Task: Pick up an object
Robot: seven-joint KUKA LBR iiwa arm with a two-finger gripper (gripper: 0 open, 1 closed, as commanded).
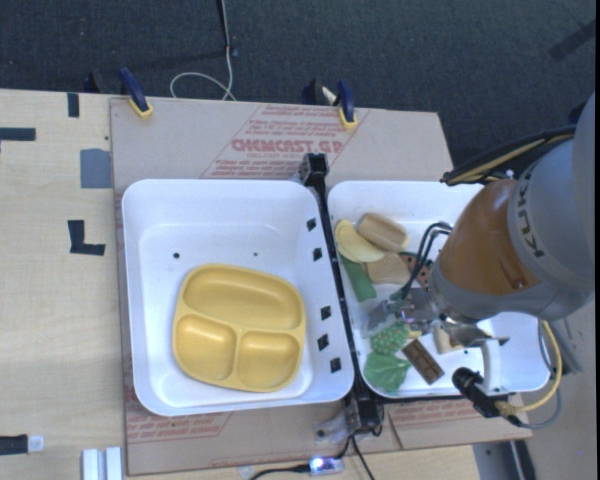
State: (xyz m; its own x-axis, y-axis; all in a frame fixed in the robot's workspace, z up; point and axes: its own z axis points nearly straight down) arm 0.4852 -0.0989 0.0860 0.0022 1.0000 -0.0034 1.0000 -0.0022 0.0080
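While the arm (pixel 525 238) reaches in from the right, the gripper (pixel 412 313) sits low in the right bin (pixel 520 363) over a pile of objects (pixel 385 268). Its finger state cannot be determined. A yellow tray (pixel 240 325) lies in the left bin (pixel 150 218).

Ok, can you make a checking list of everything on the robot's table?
Surface: cardboard sheet on a wooden bench, bearing two white bins.
Job's things: right bin holds a pile: tan block, yellow piece, green items, brown bar.
Clutter: yellow divided tray in the left bin.
Grippers: gripper low over the pile; grasp hidden.
Cables: white cable beyond the cardboard; yellow cable near the arm.
Surroundings: dark carpet, two clamps.
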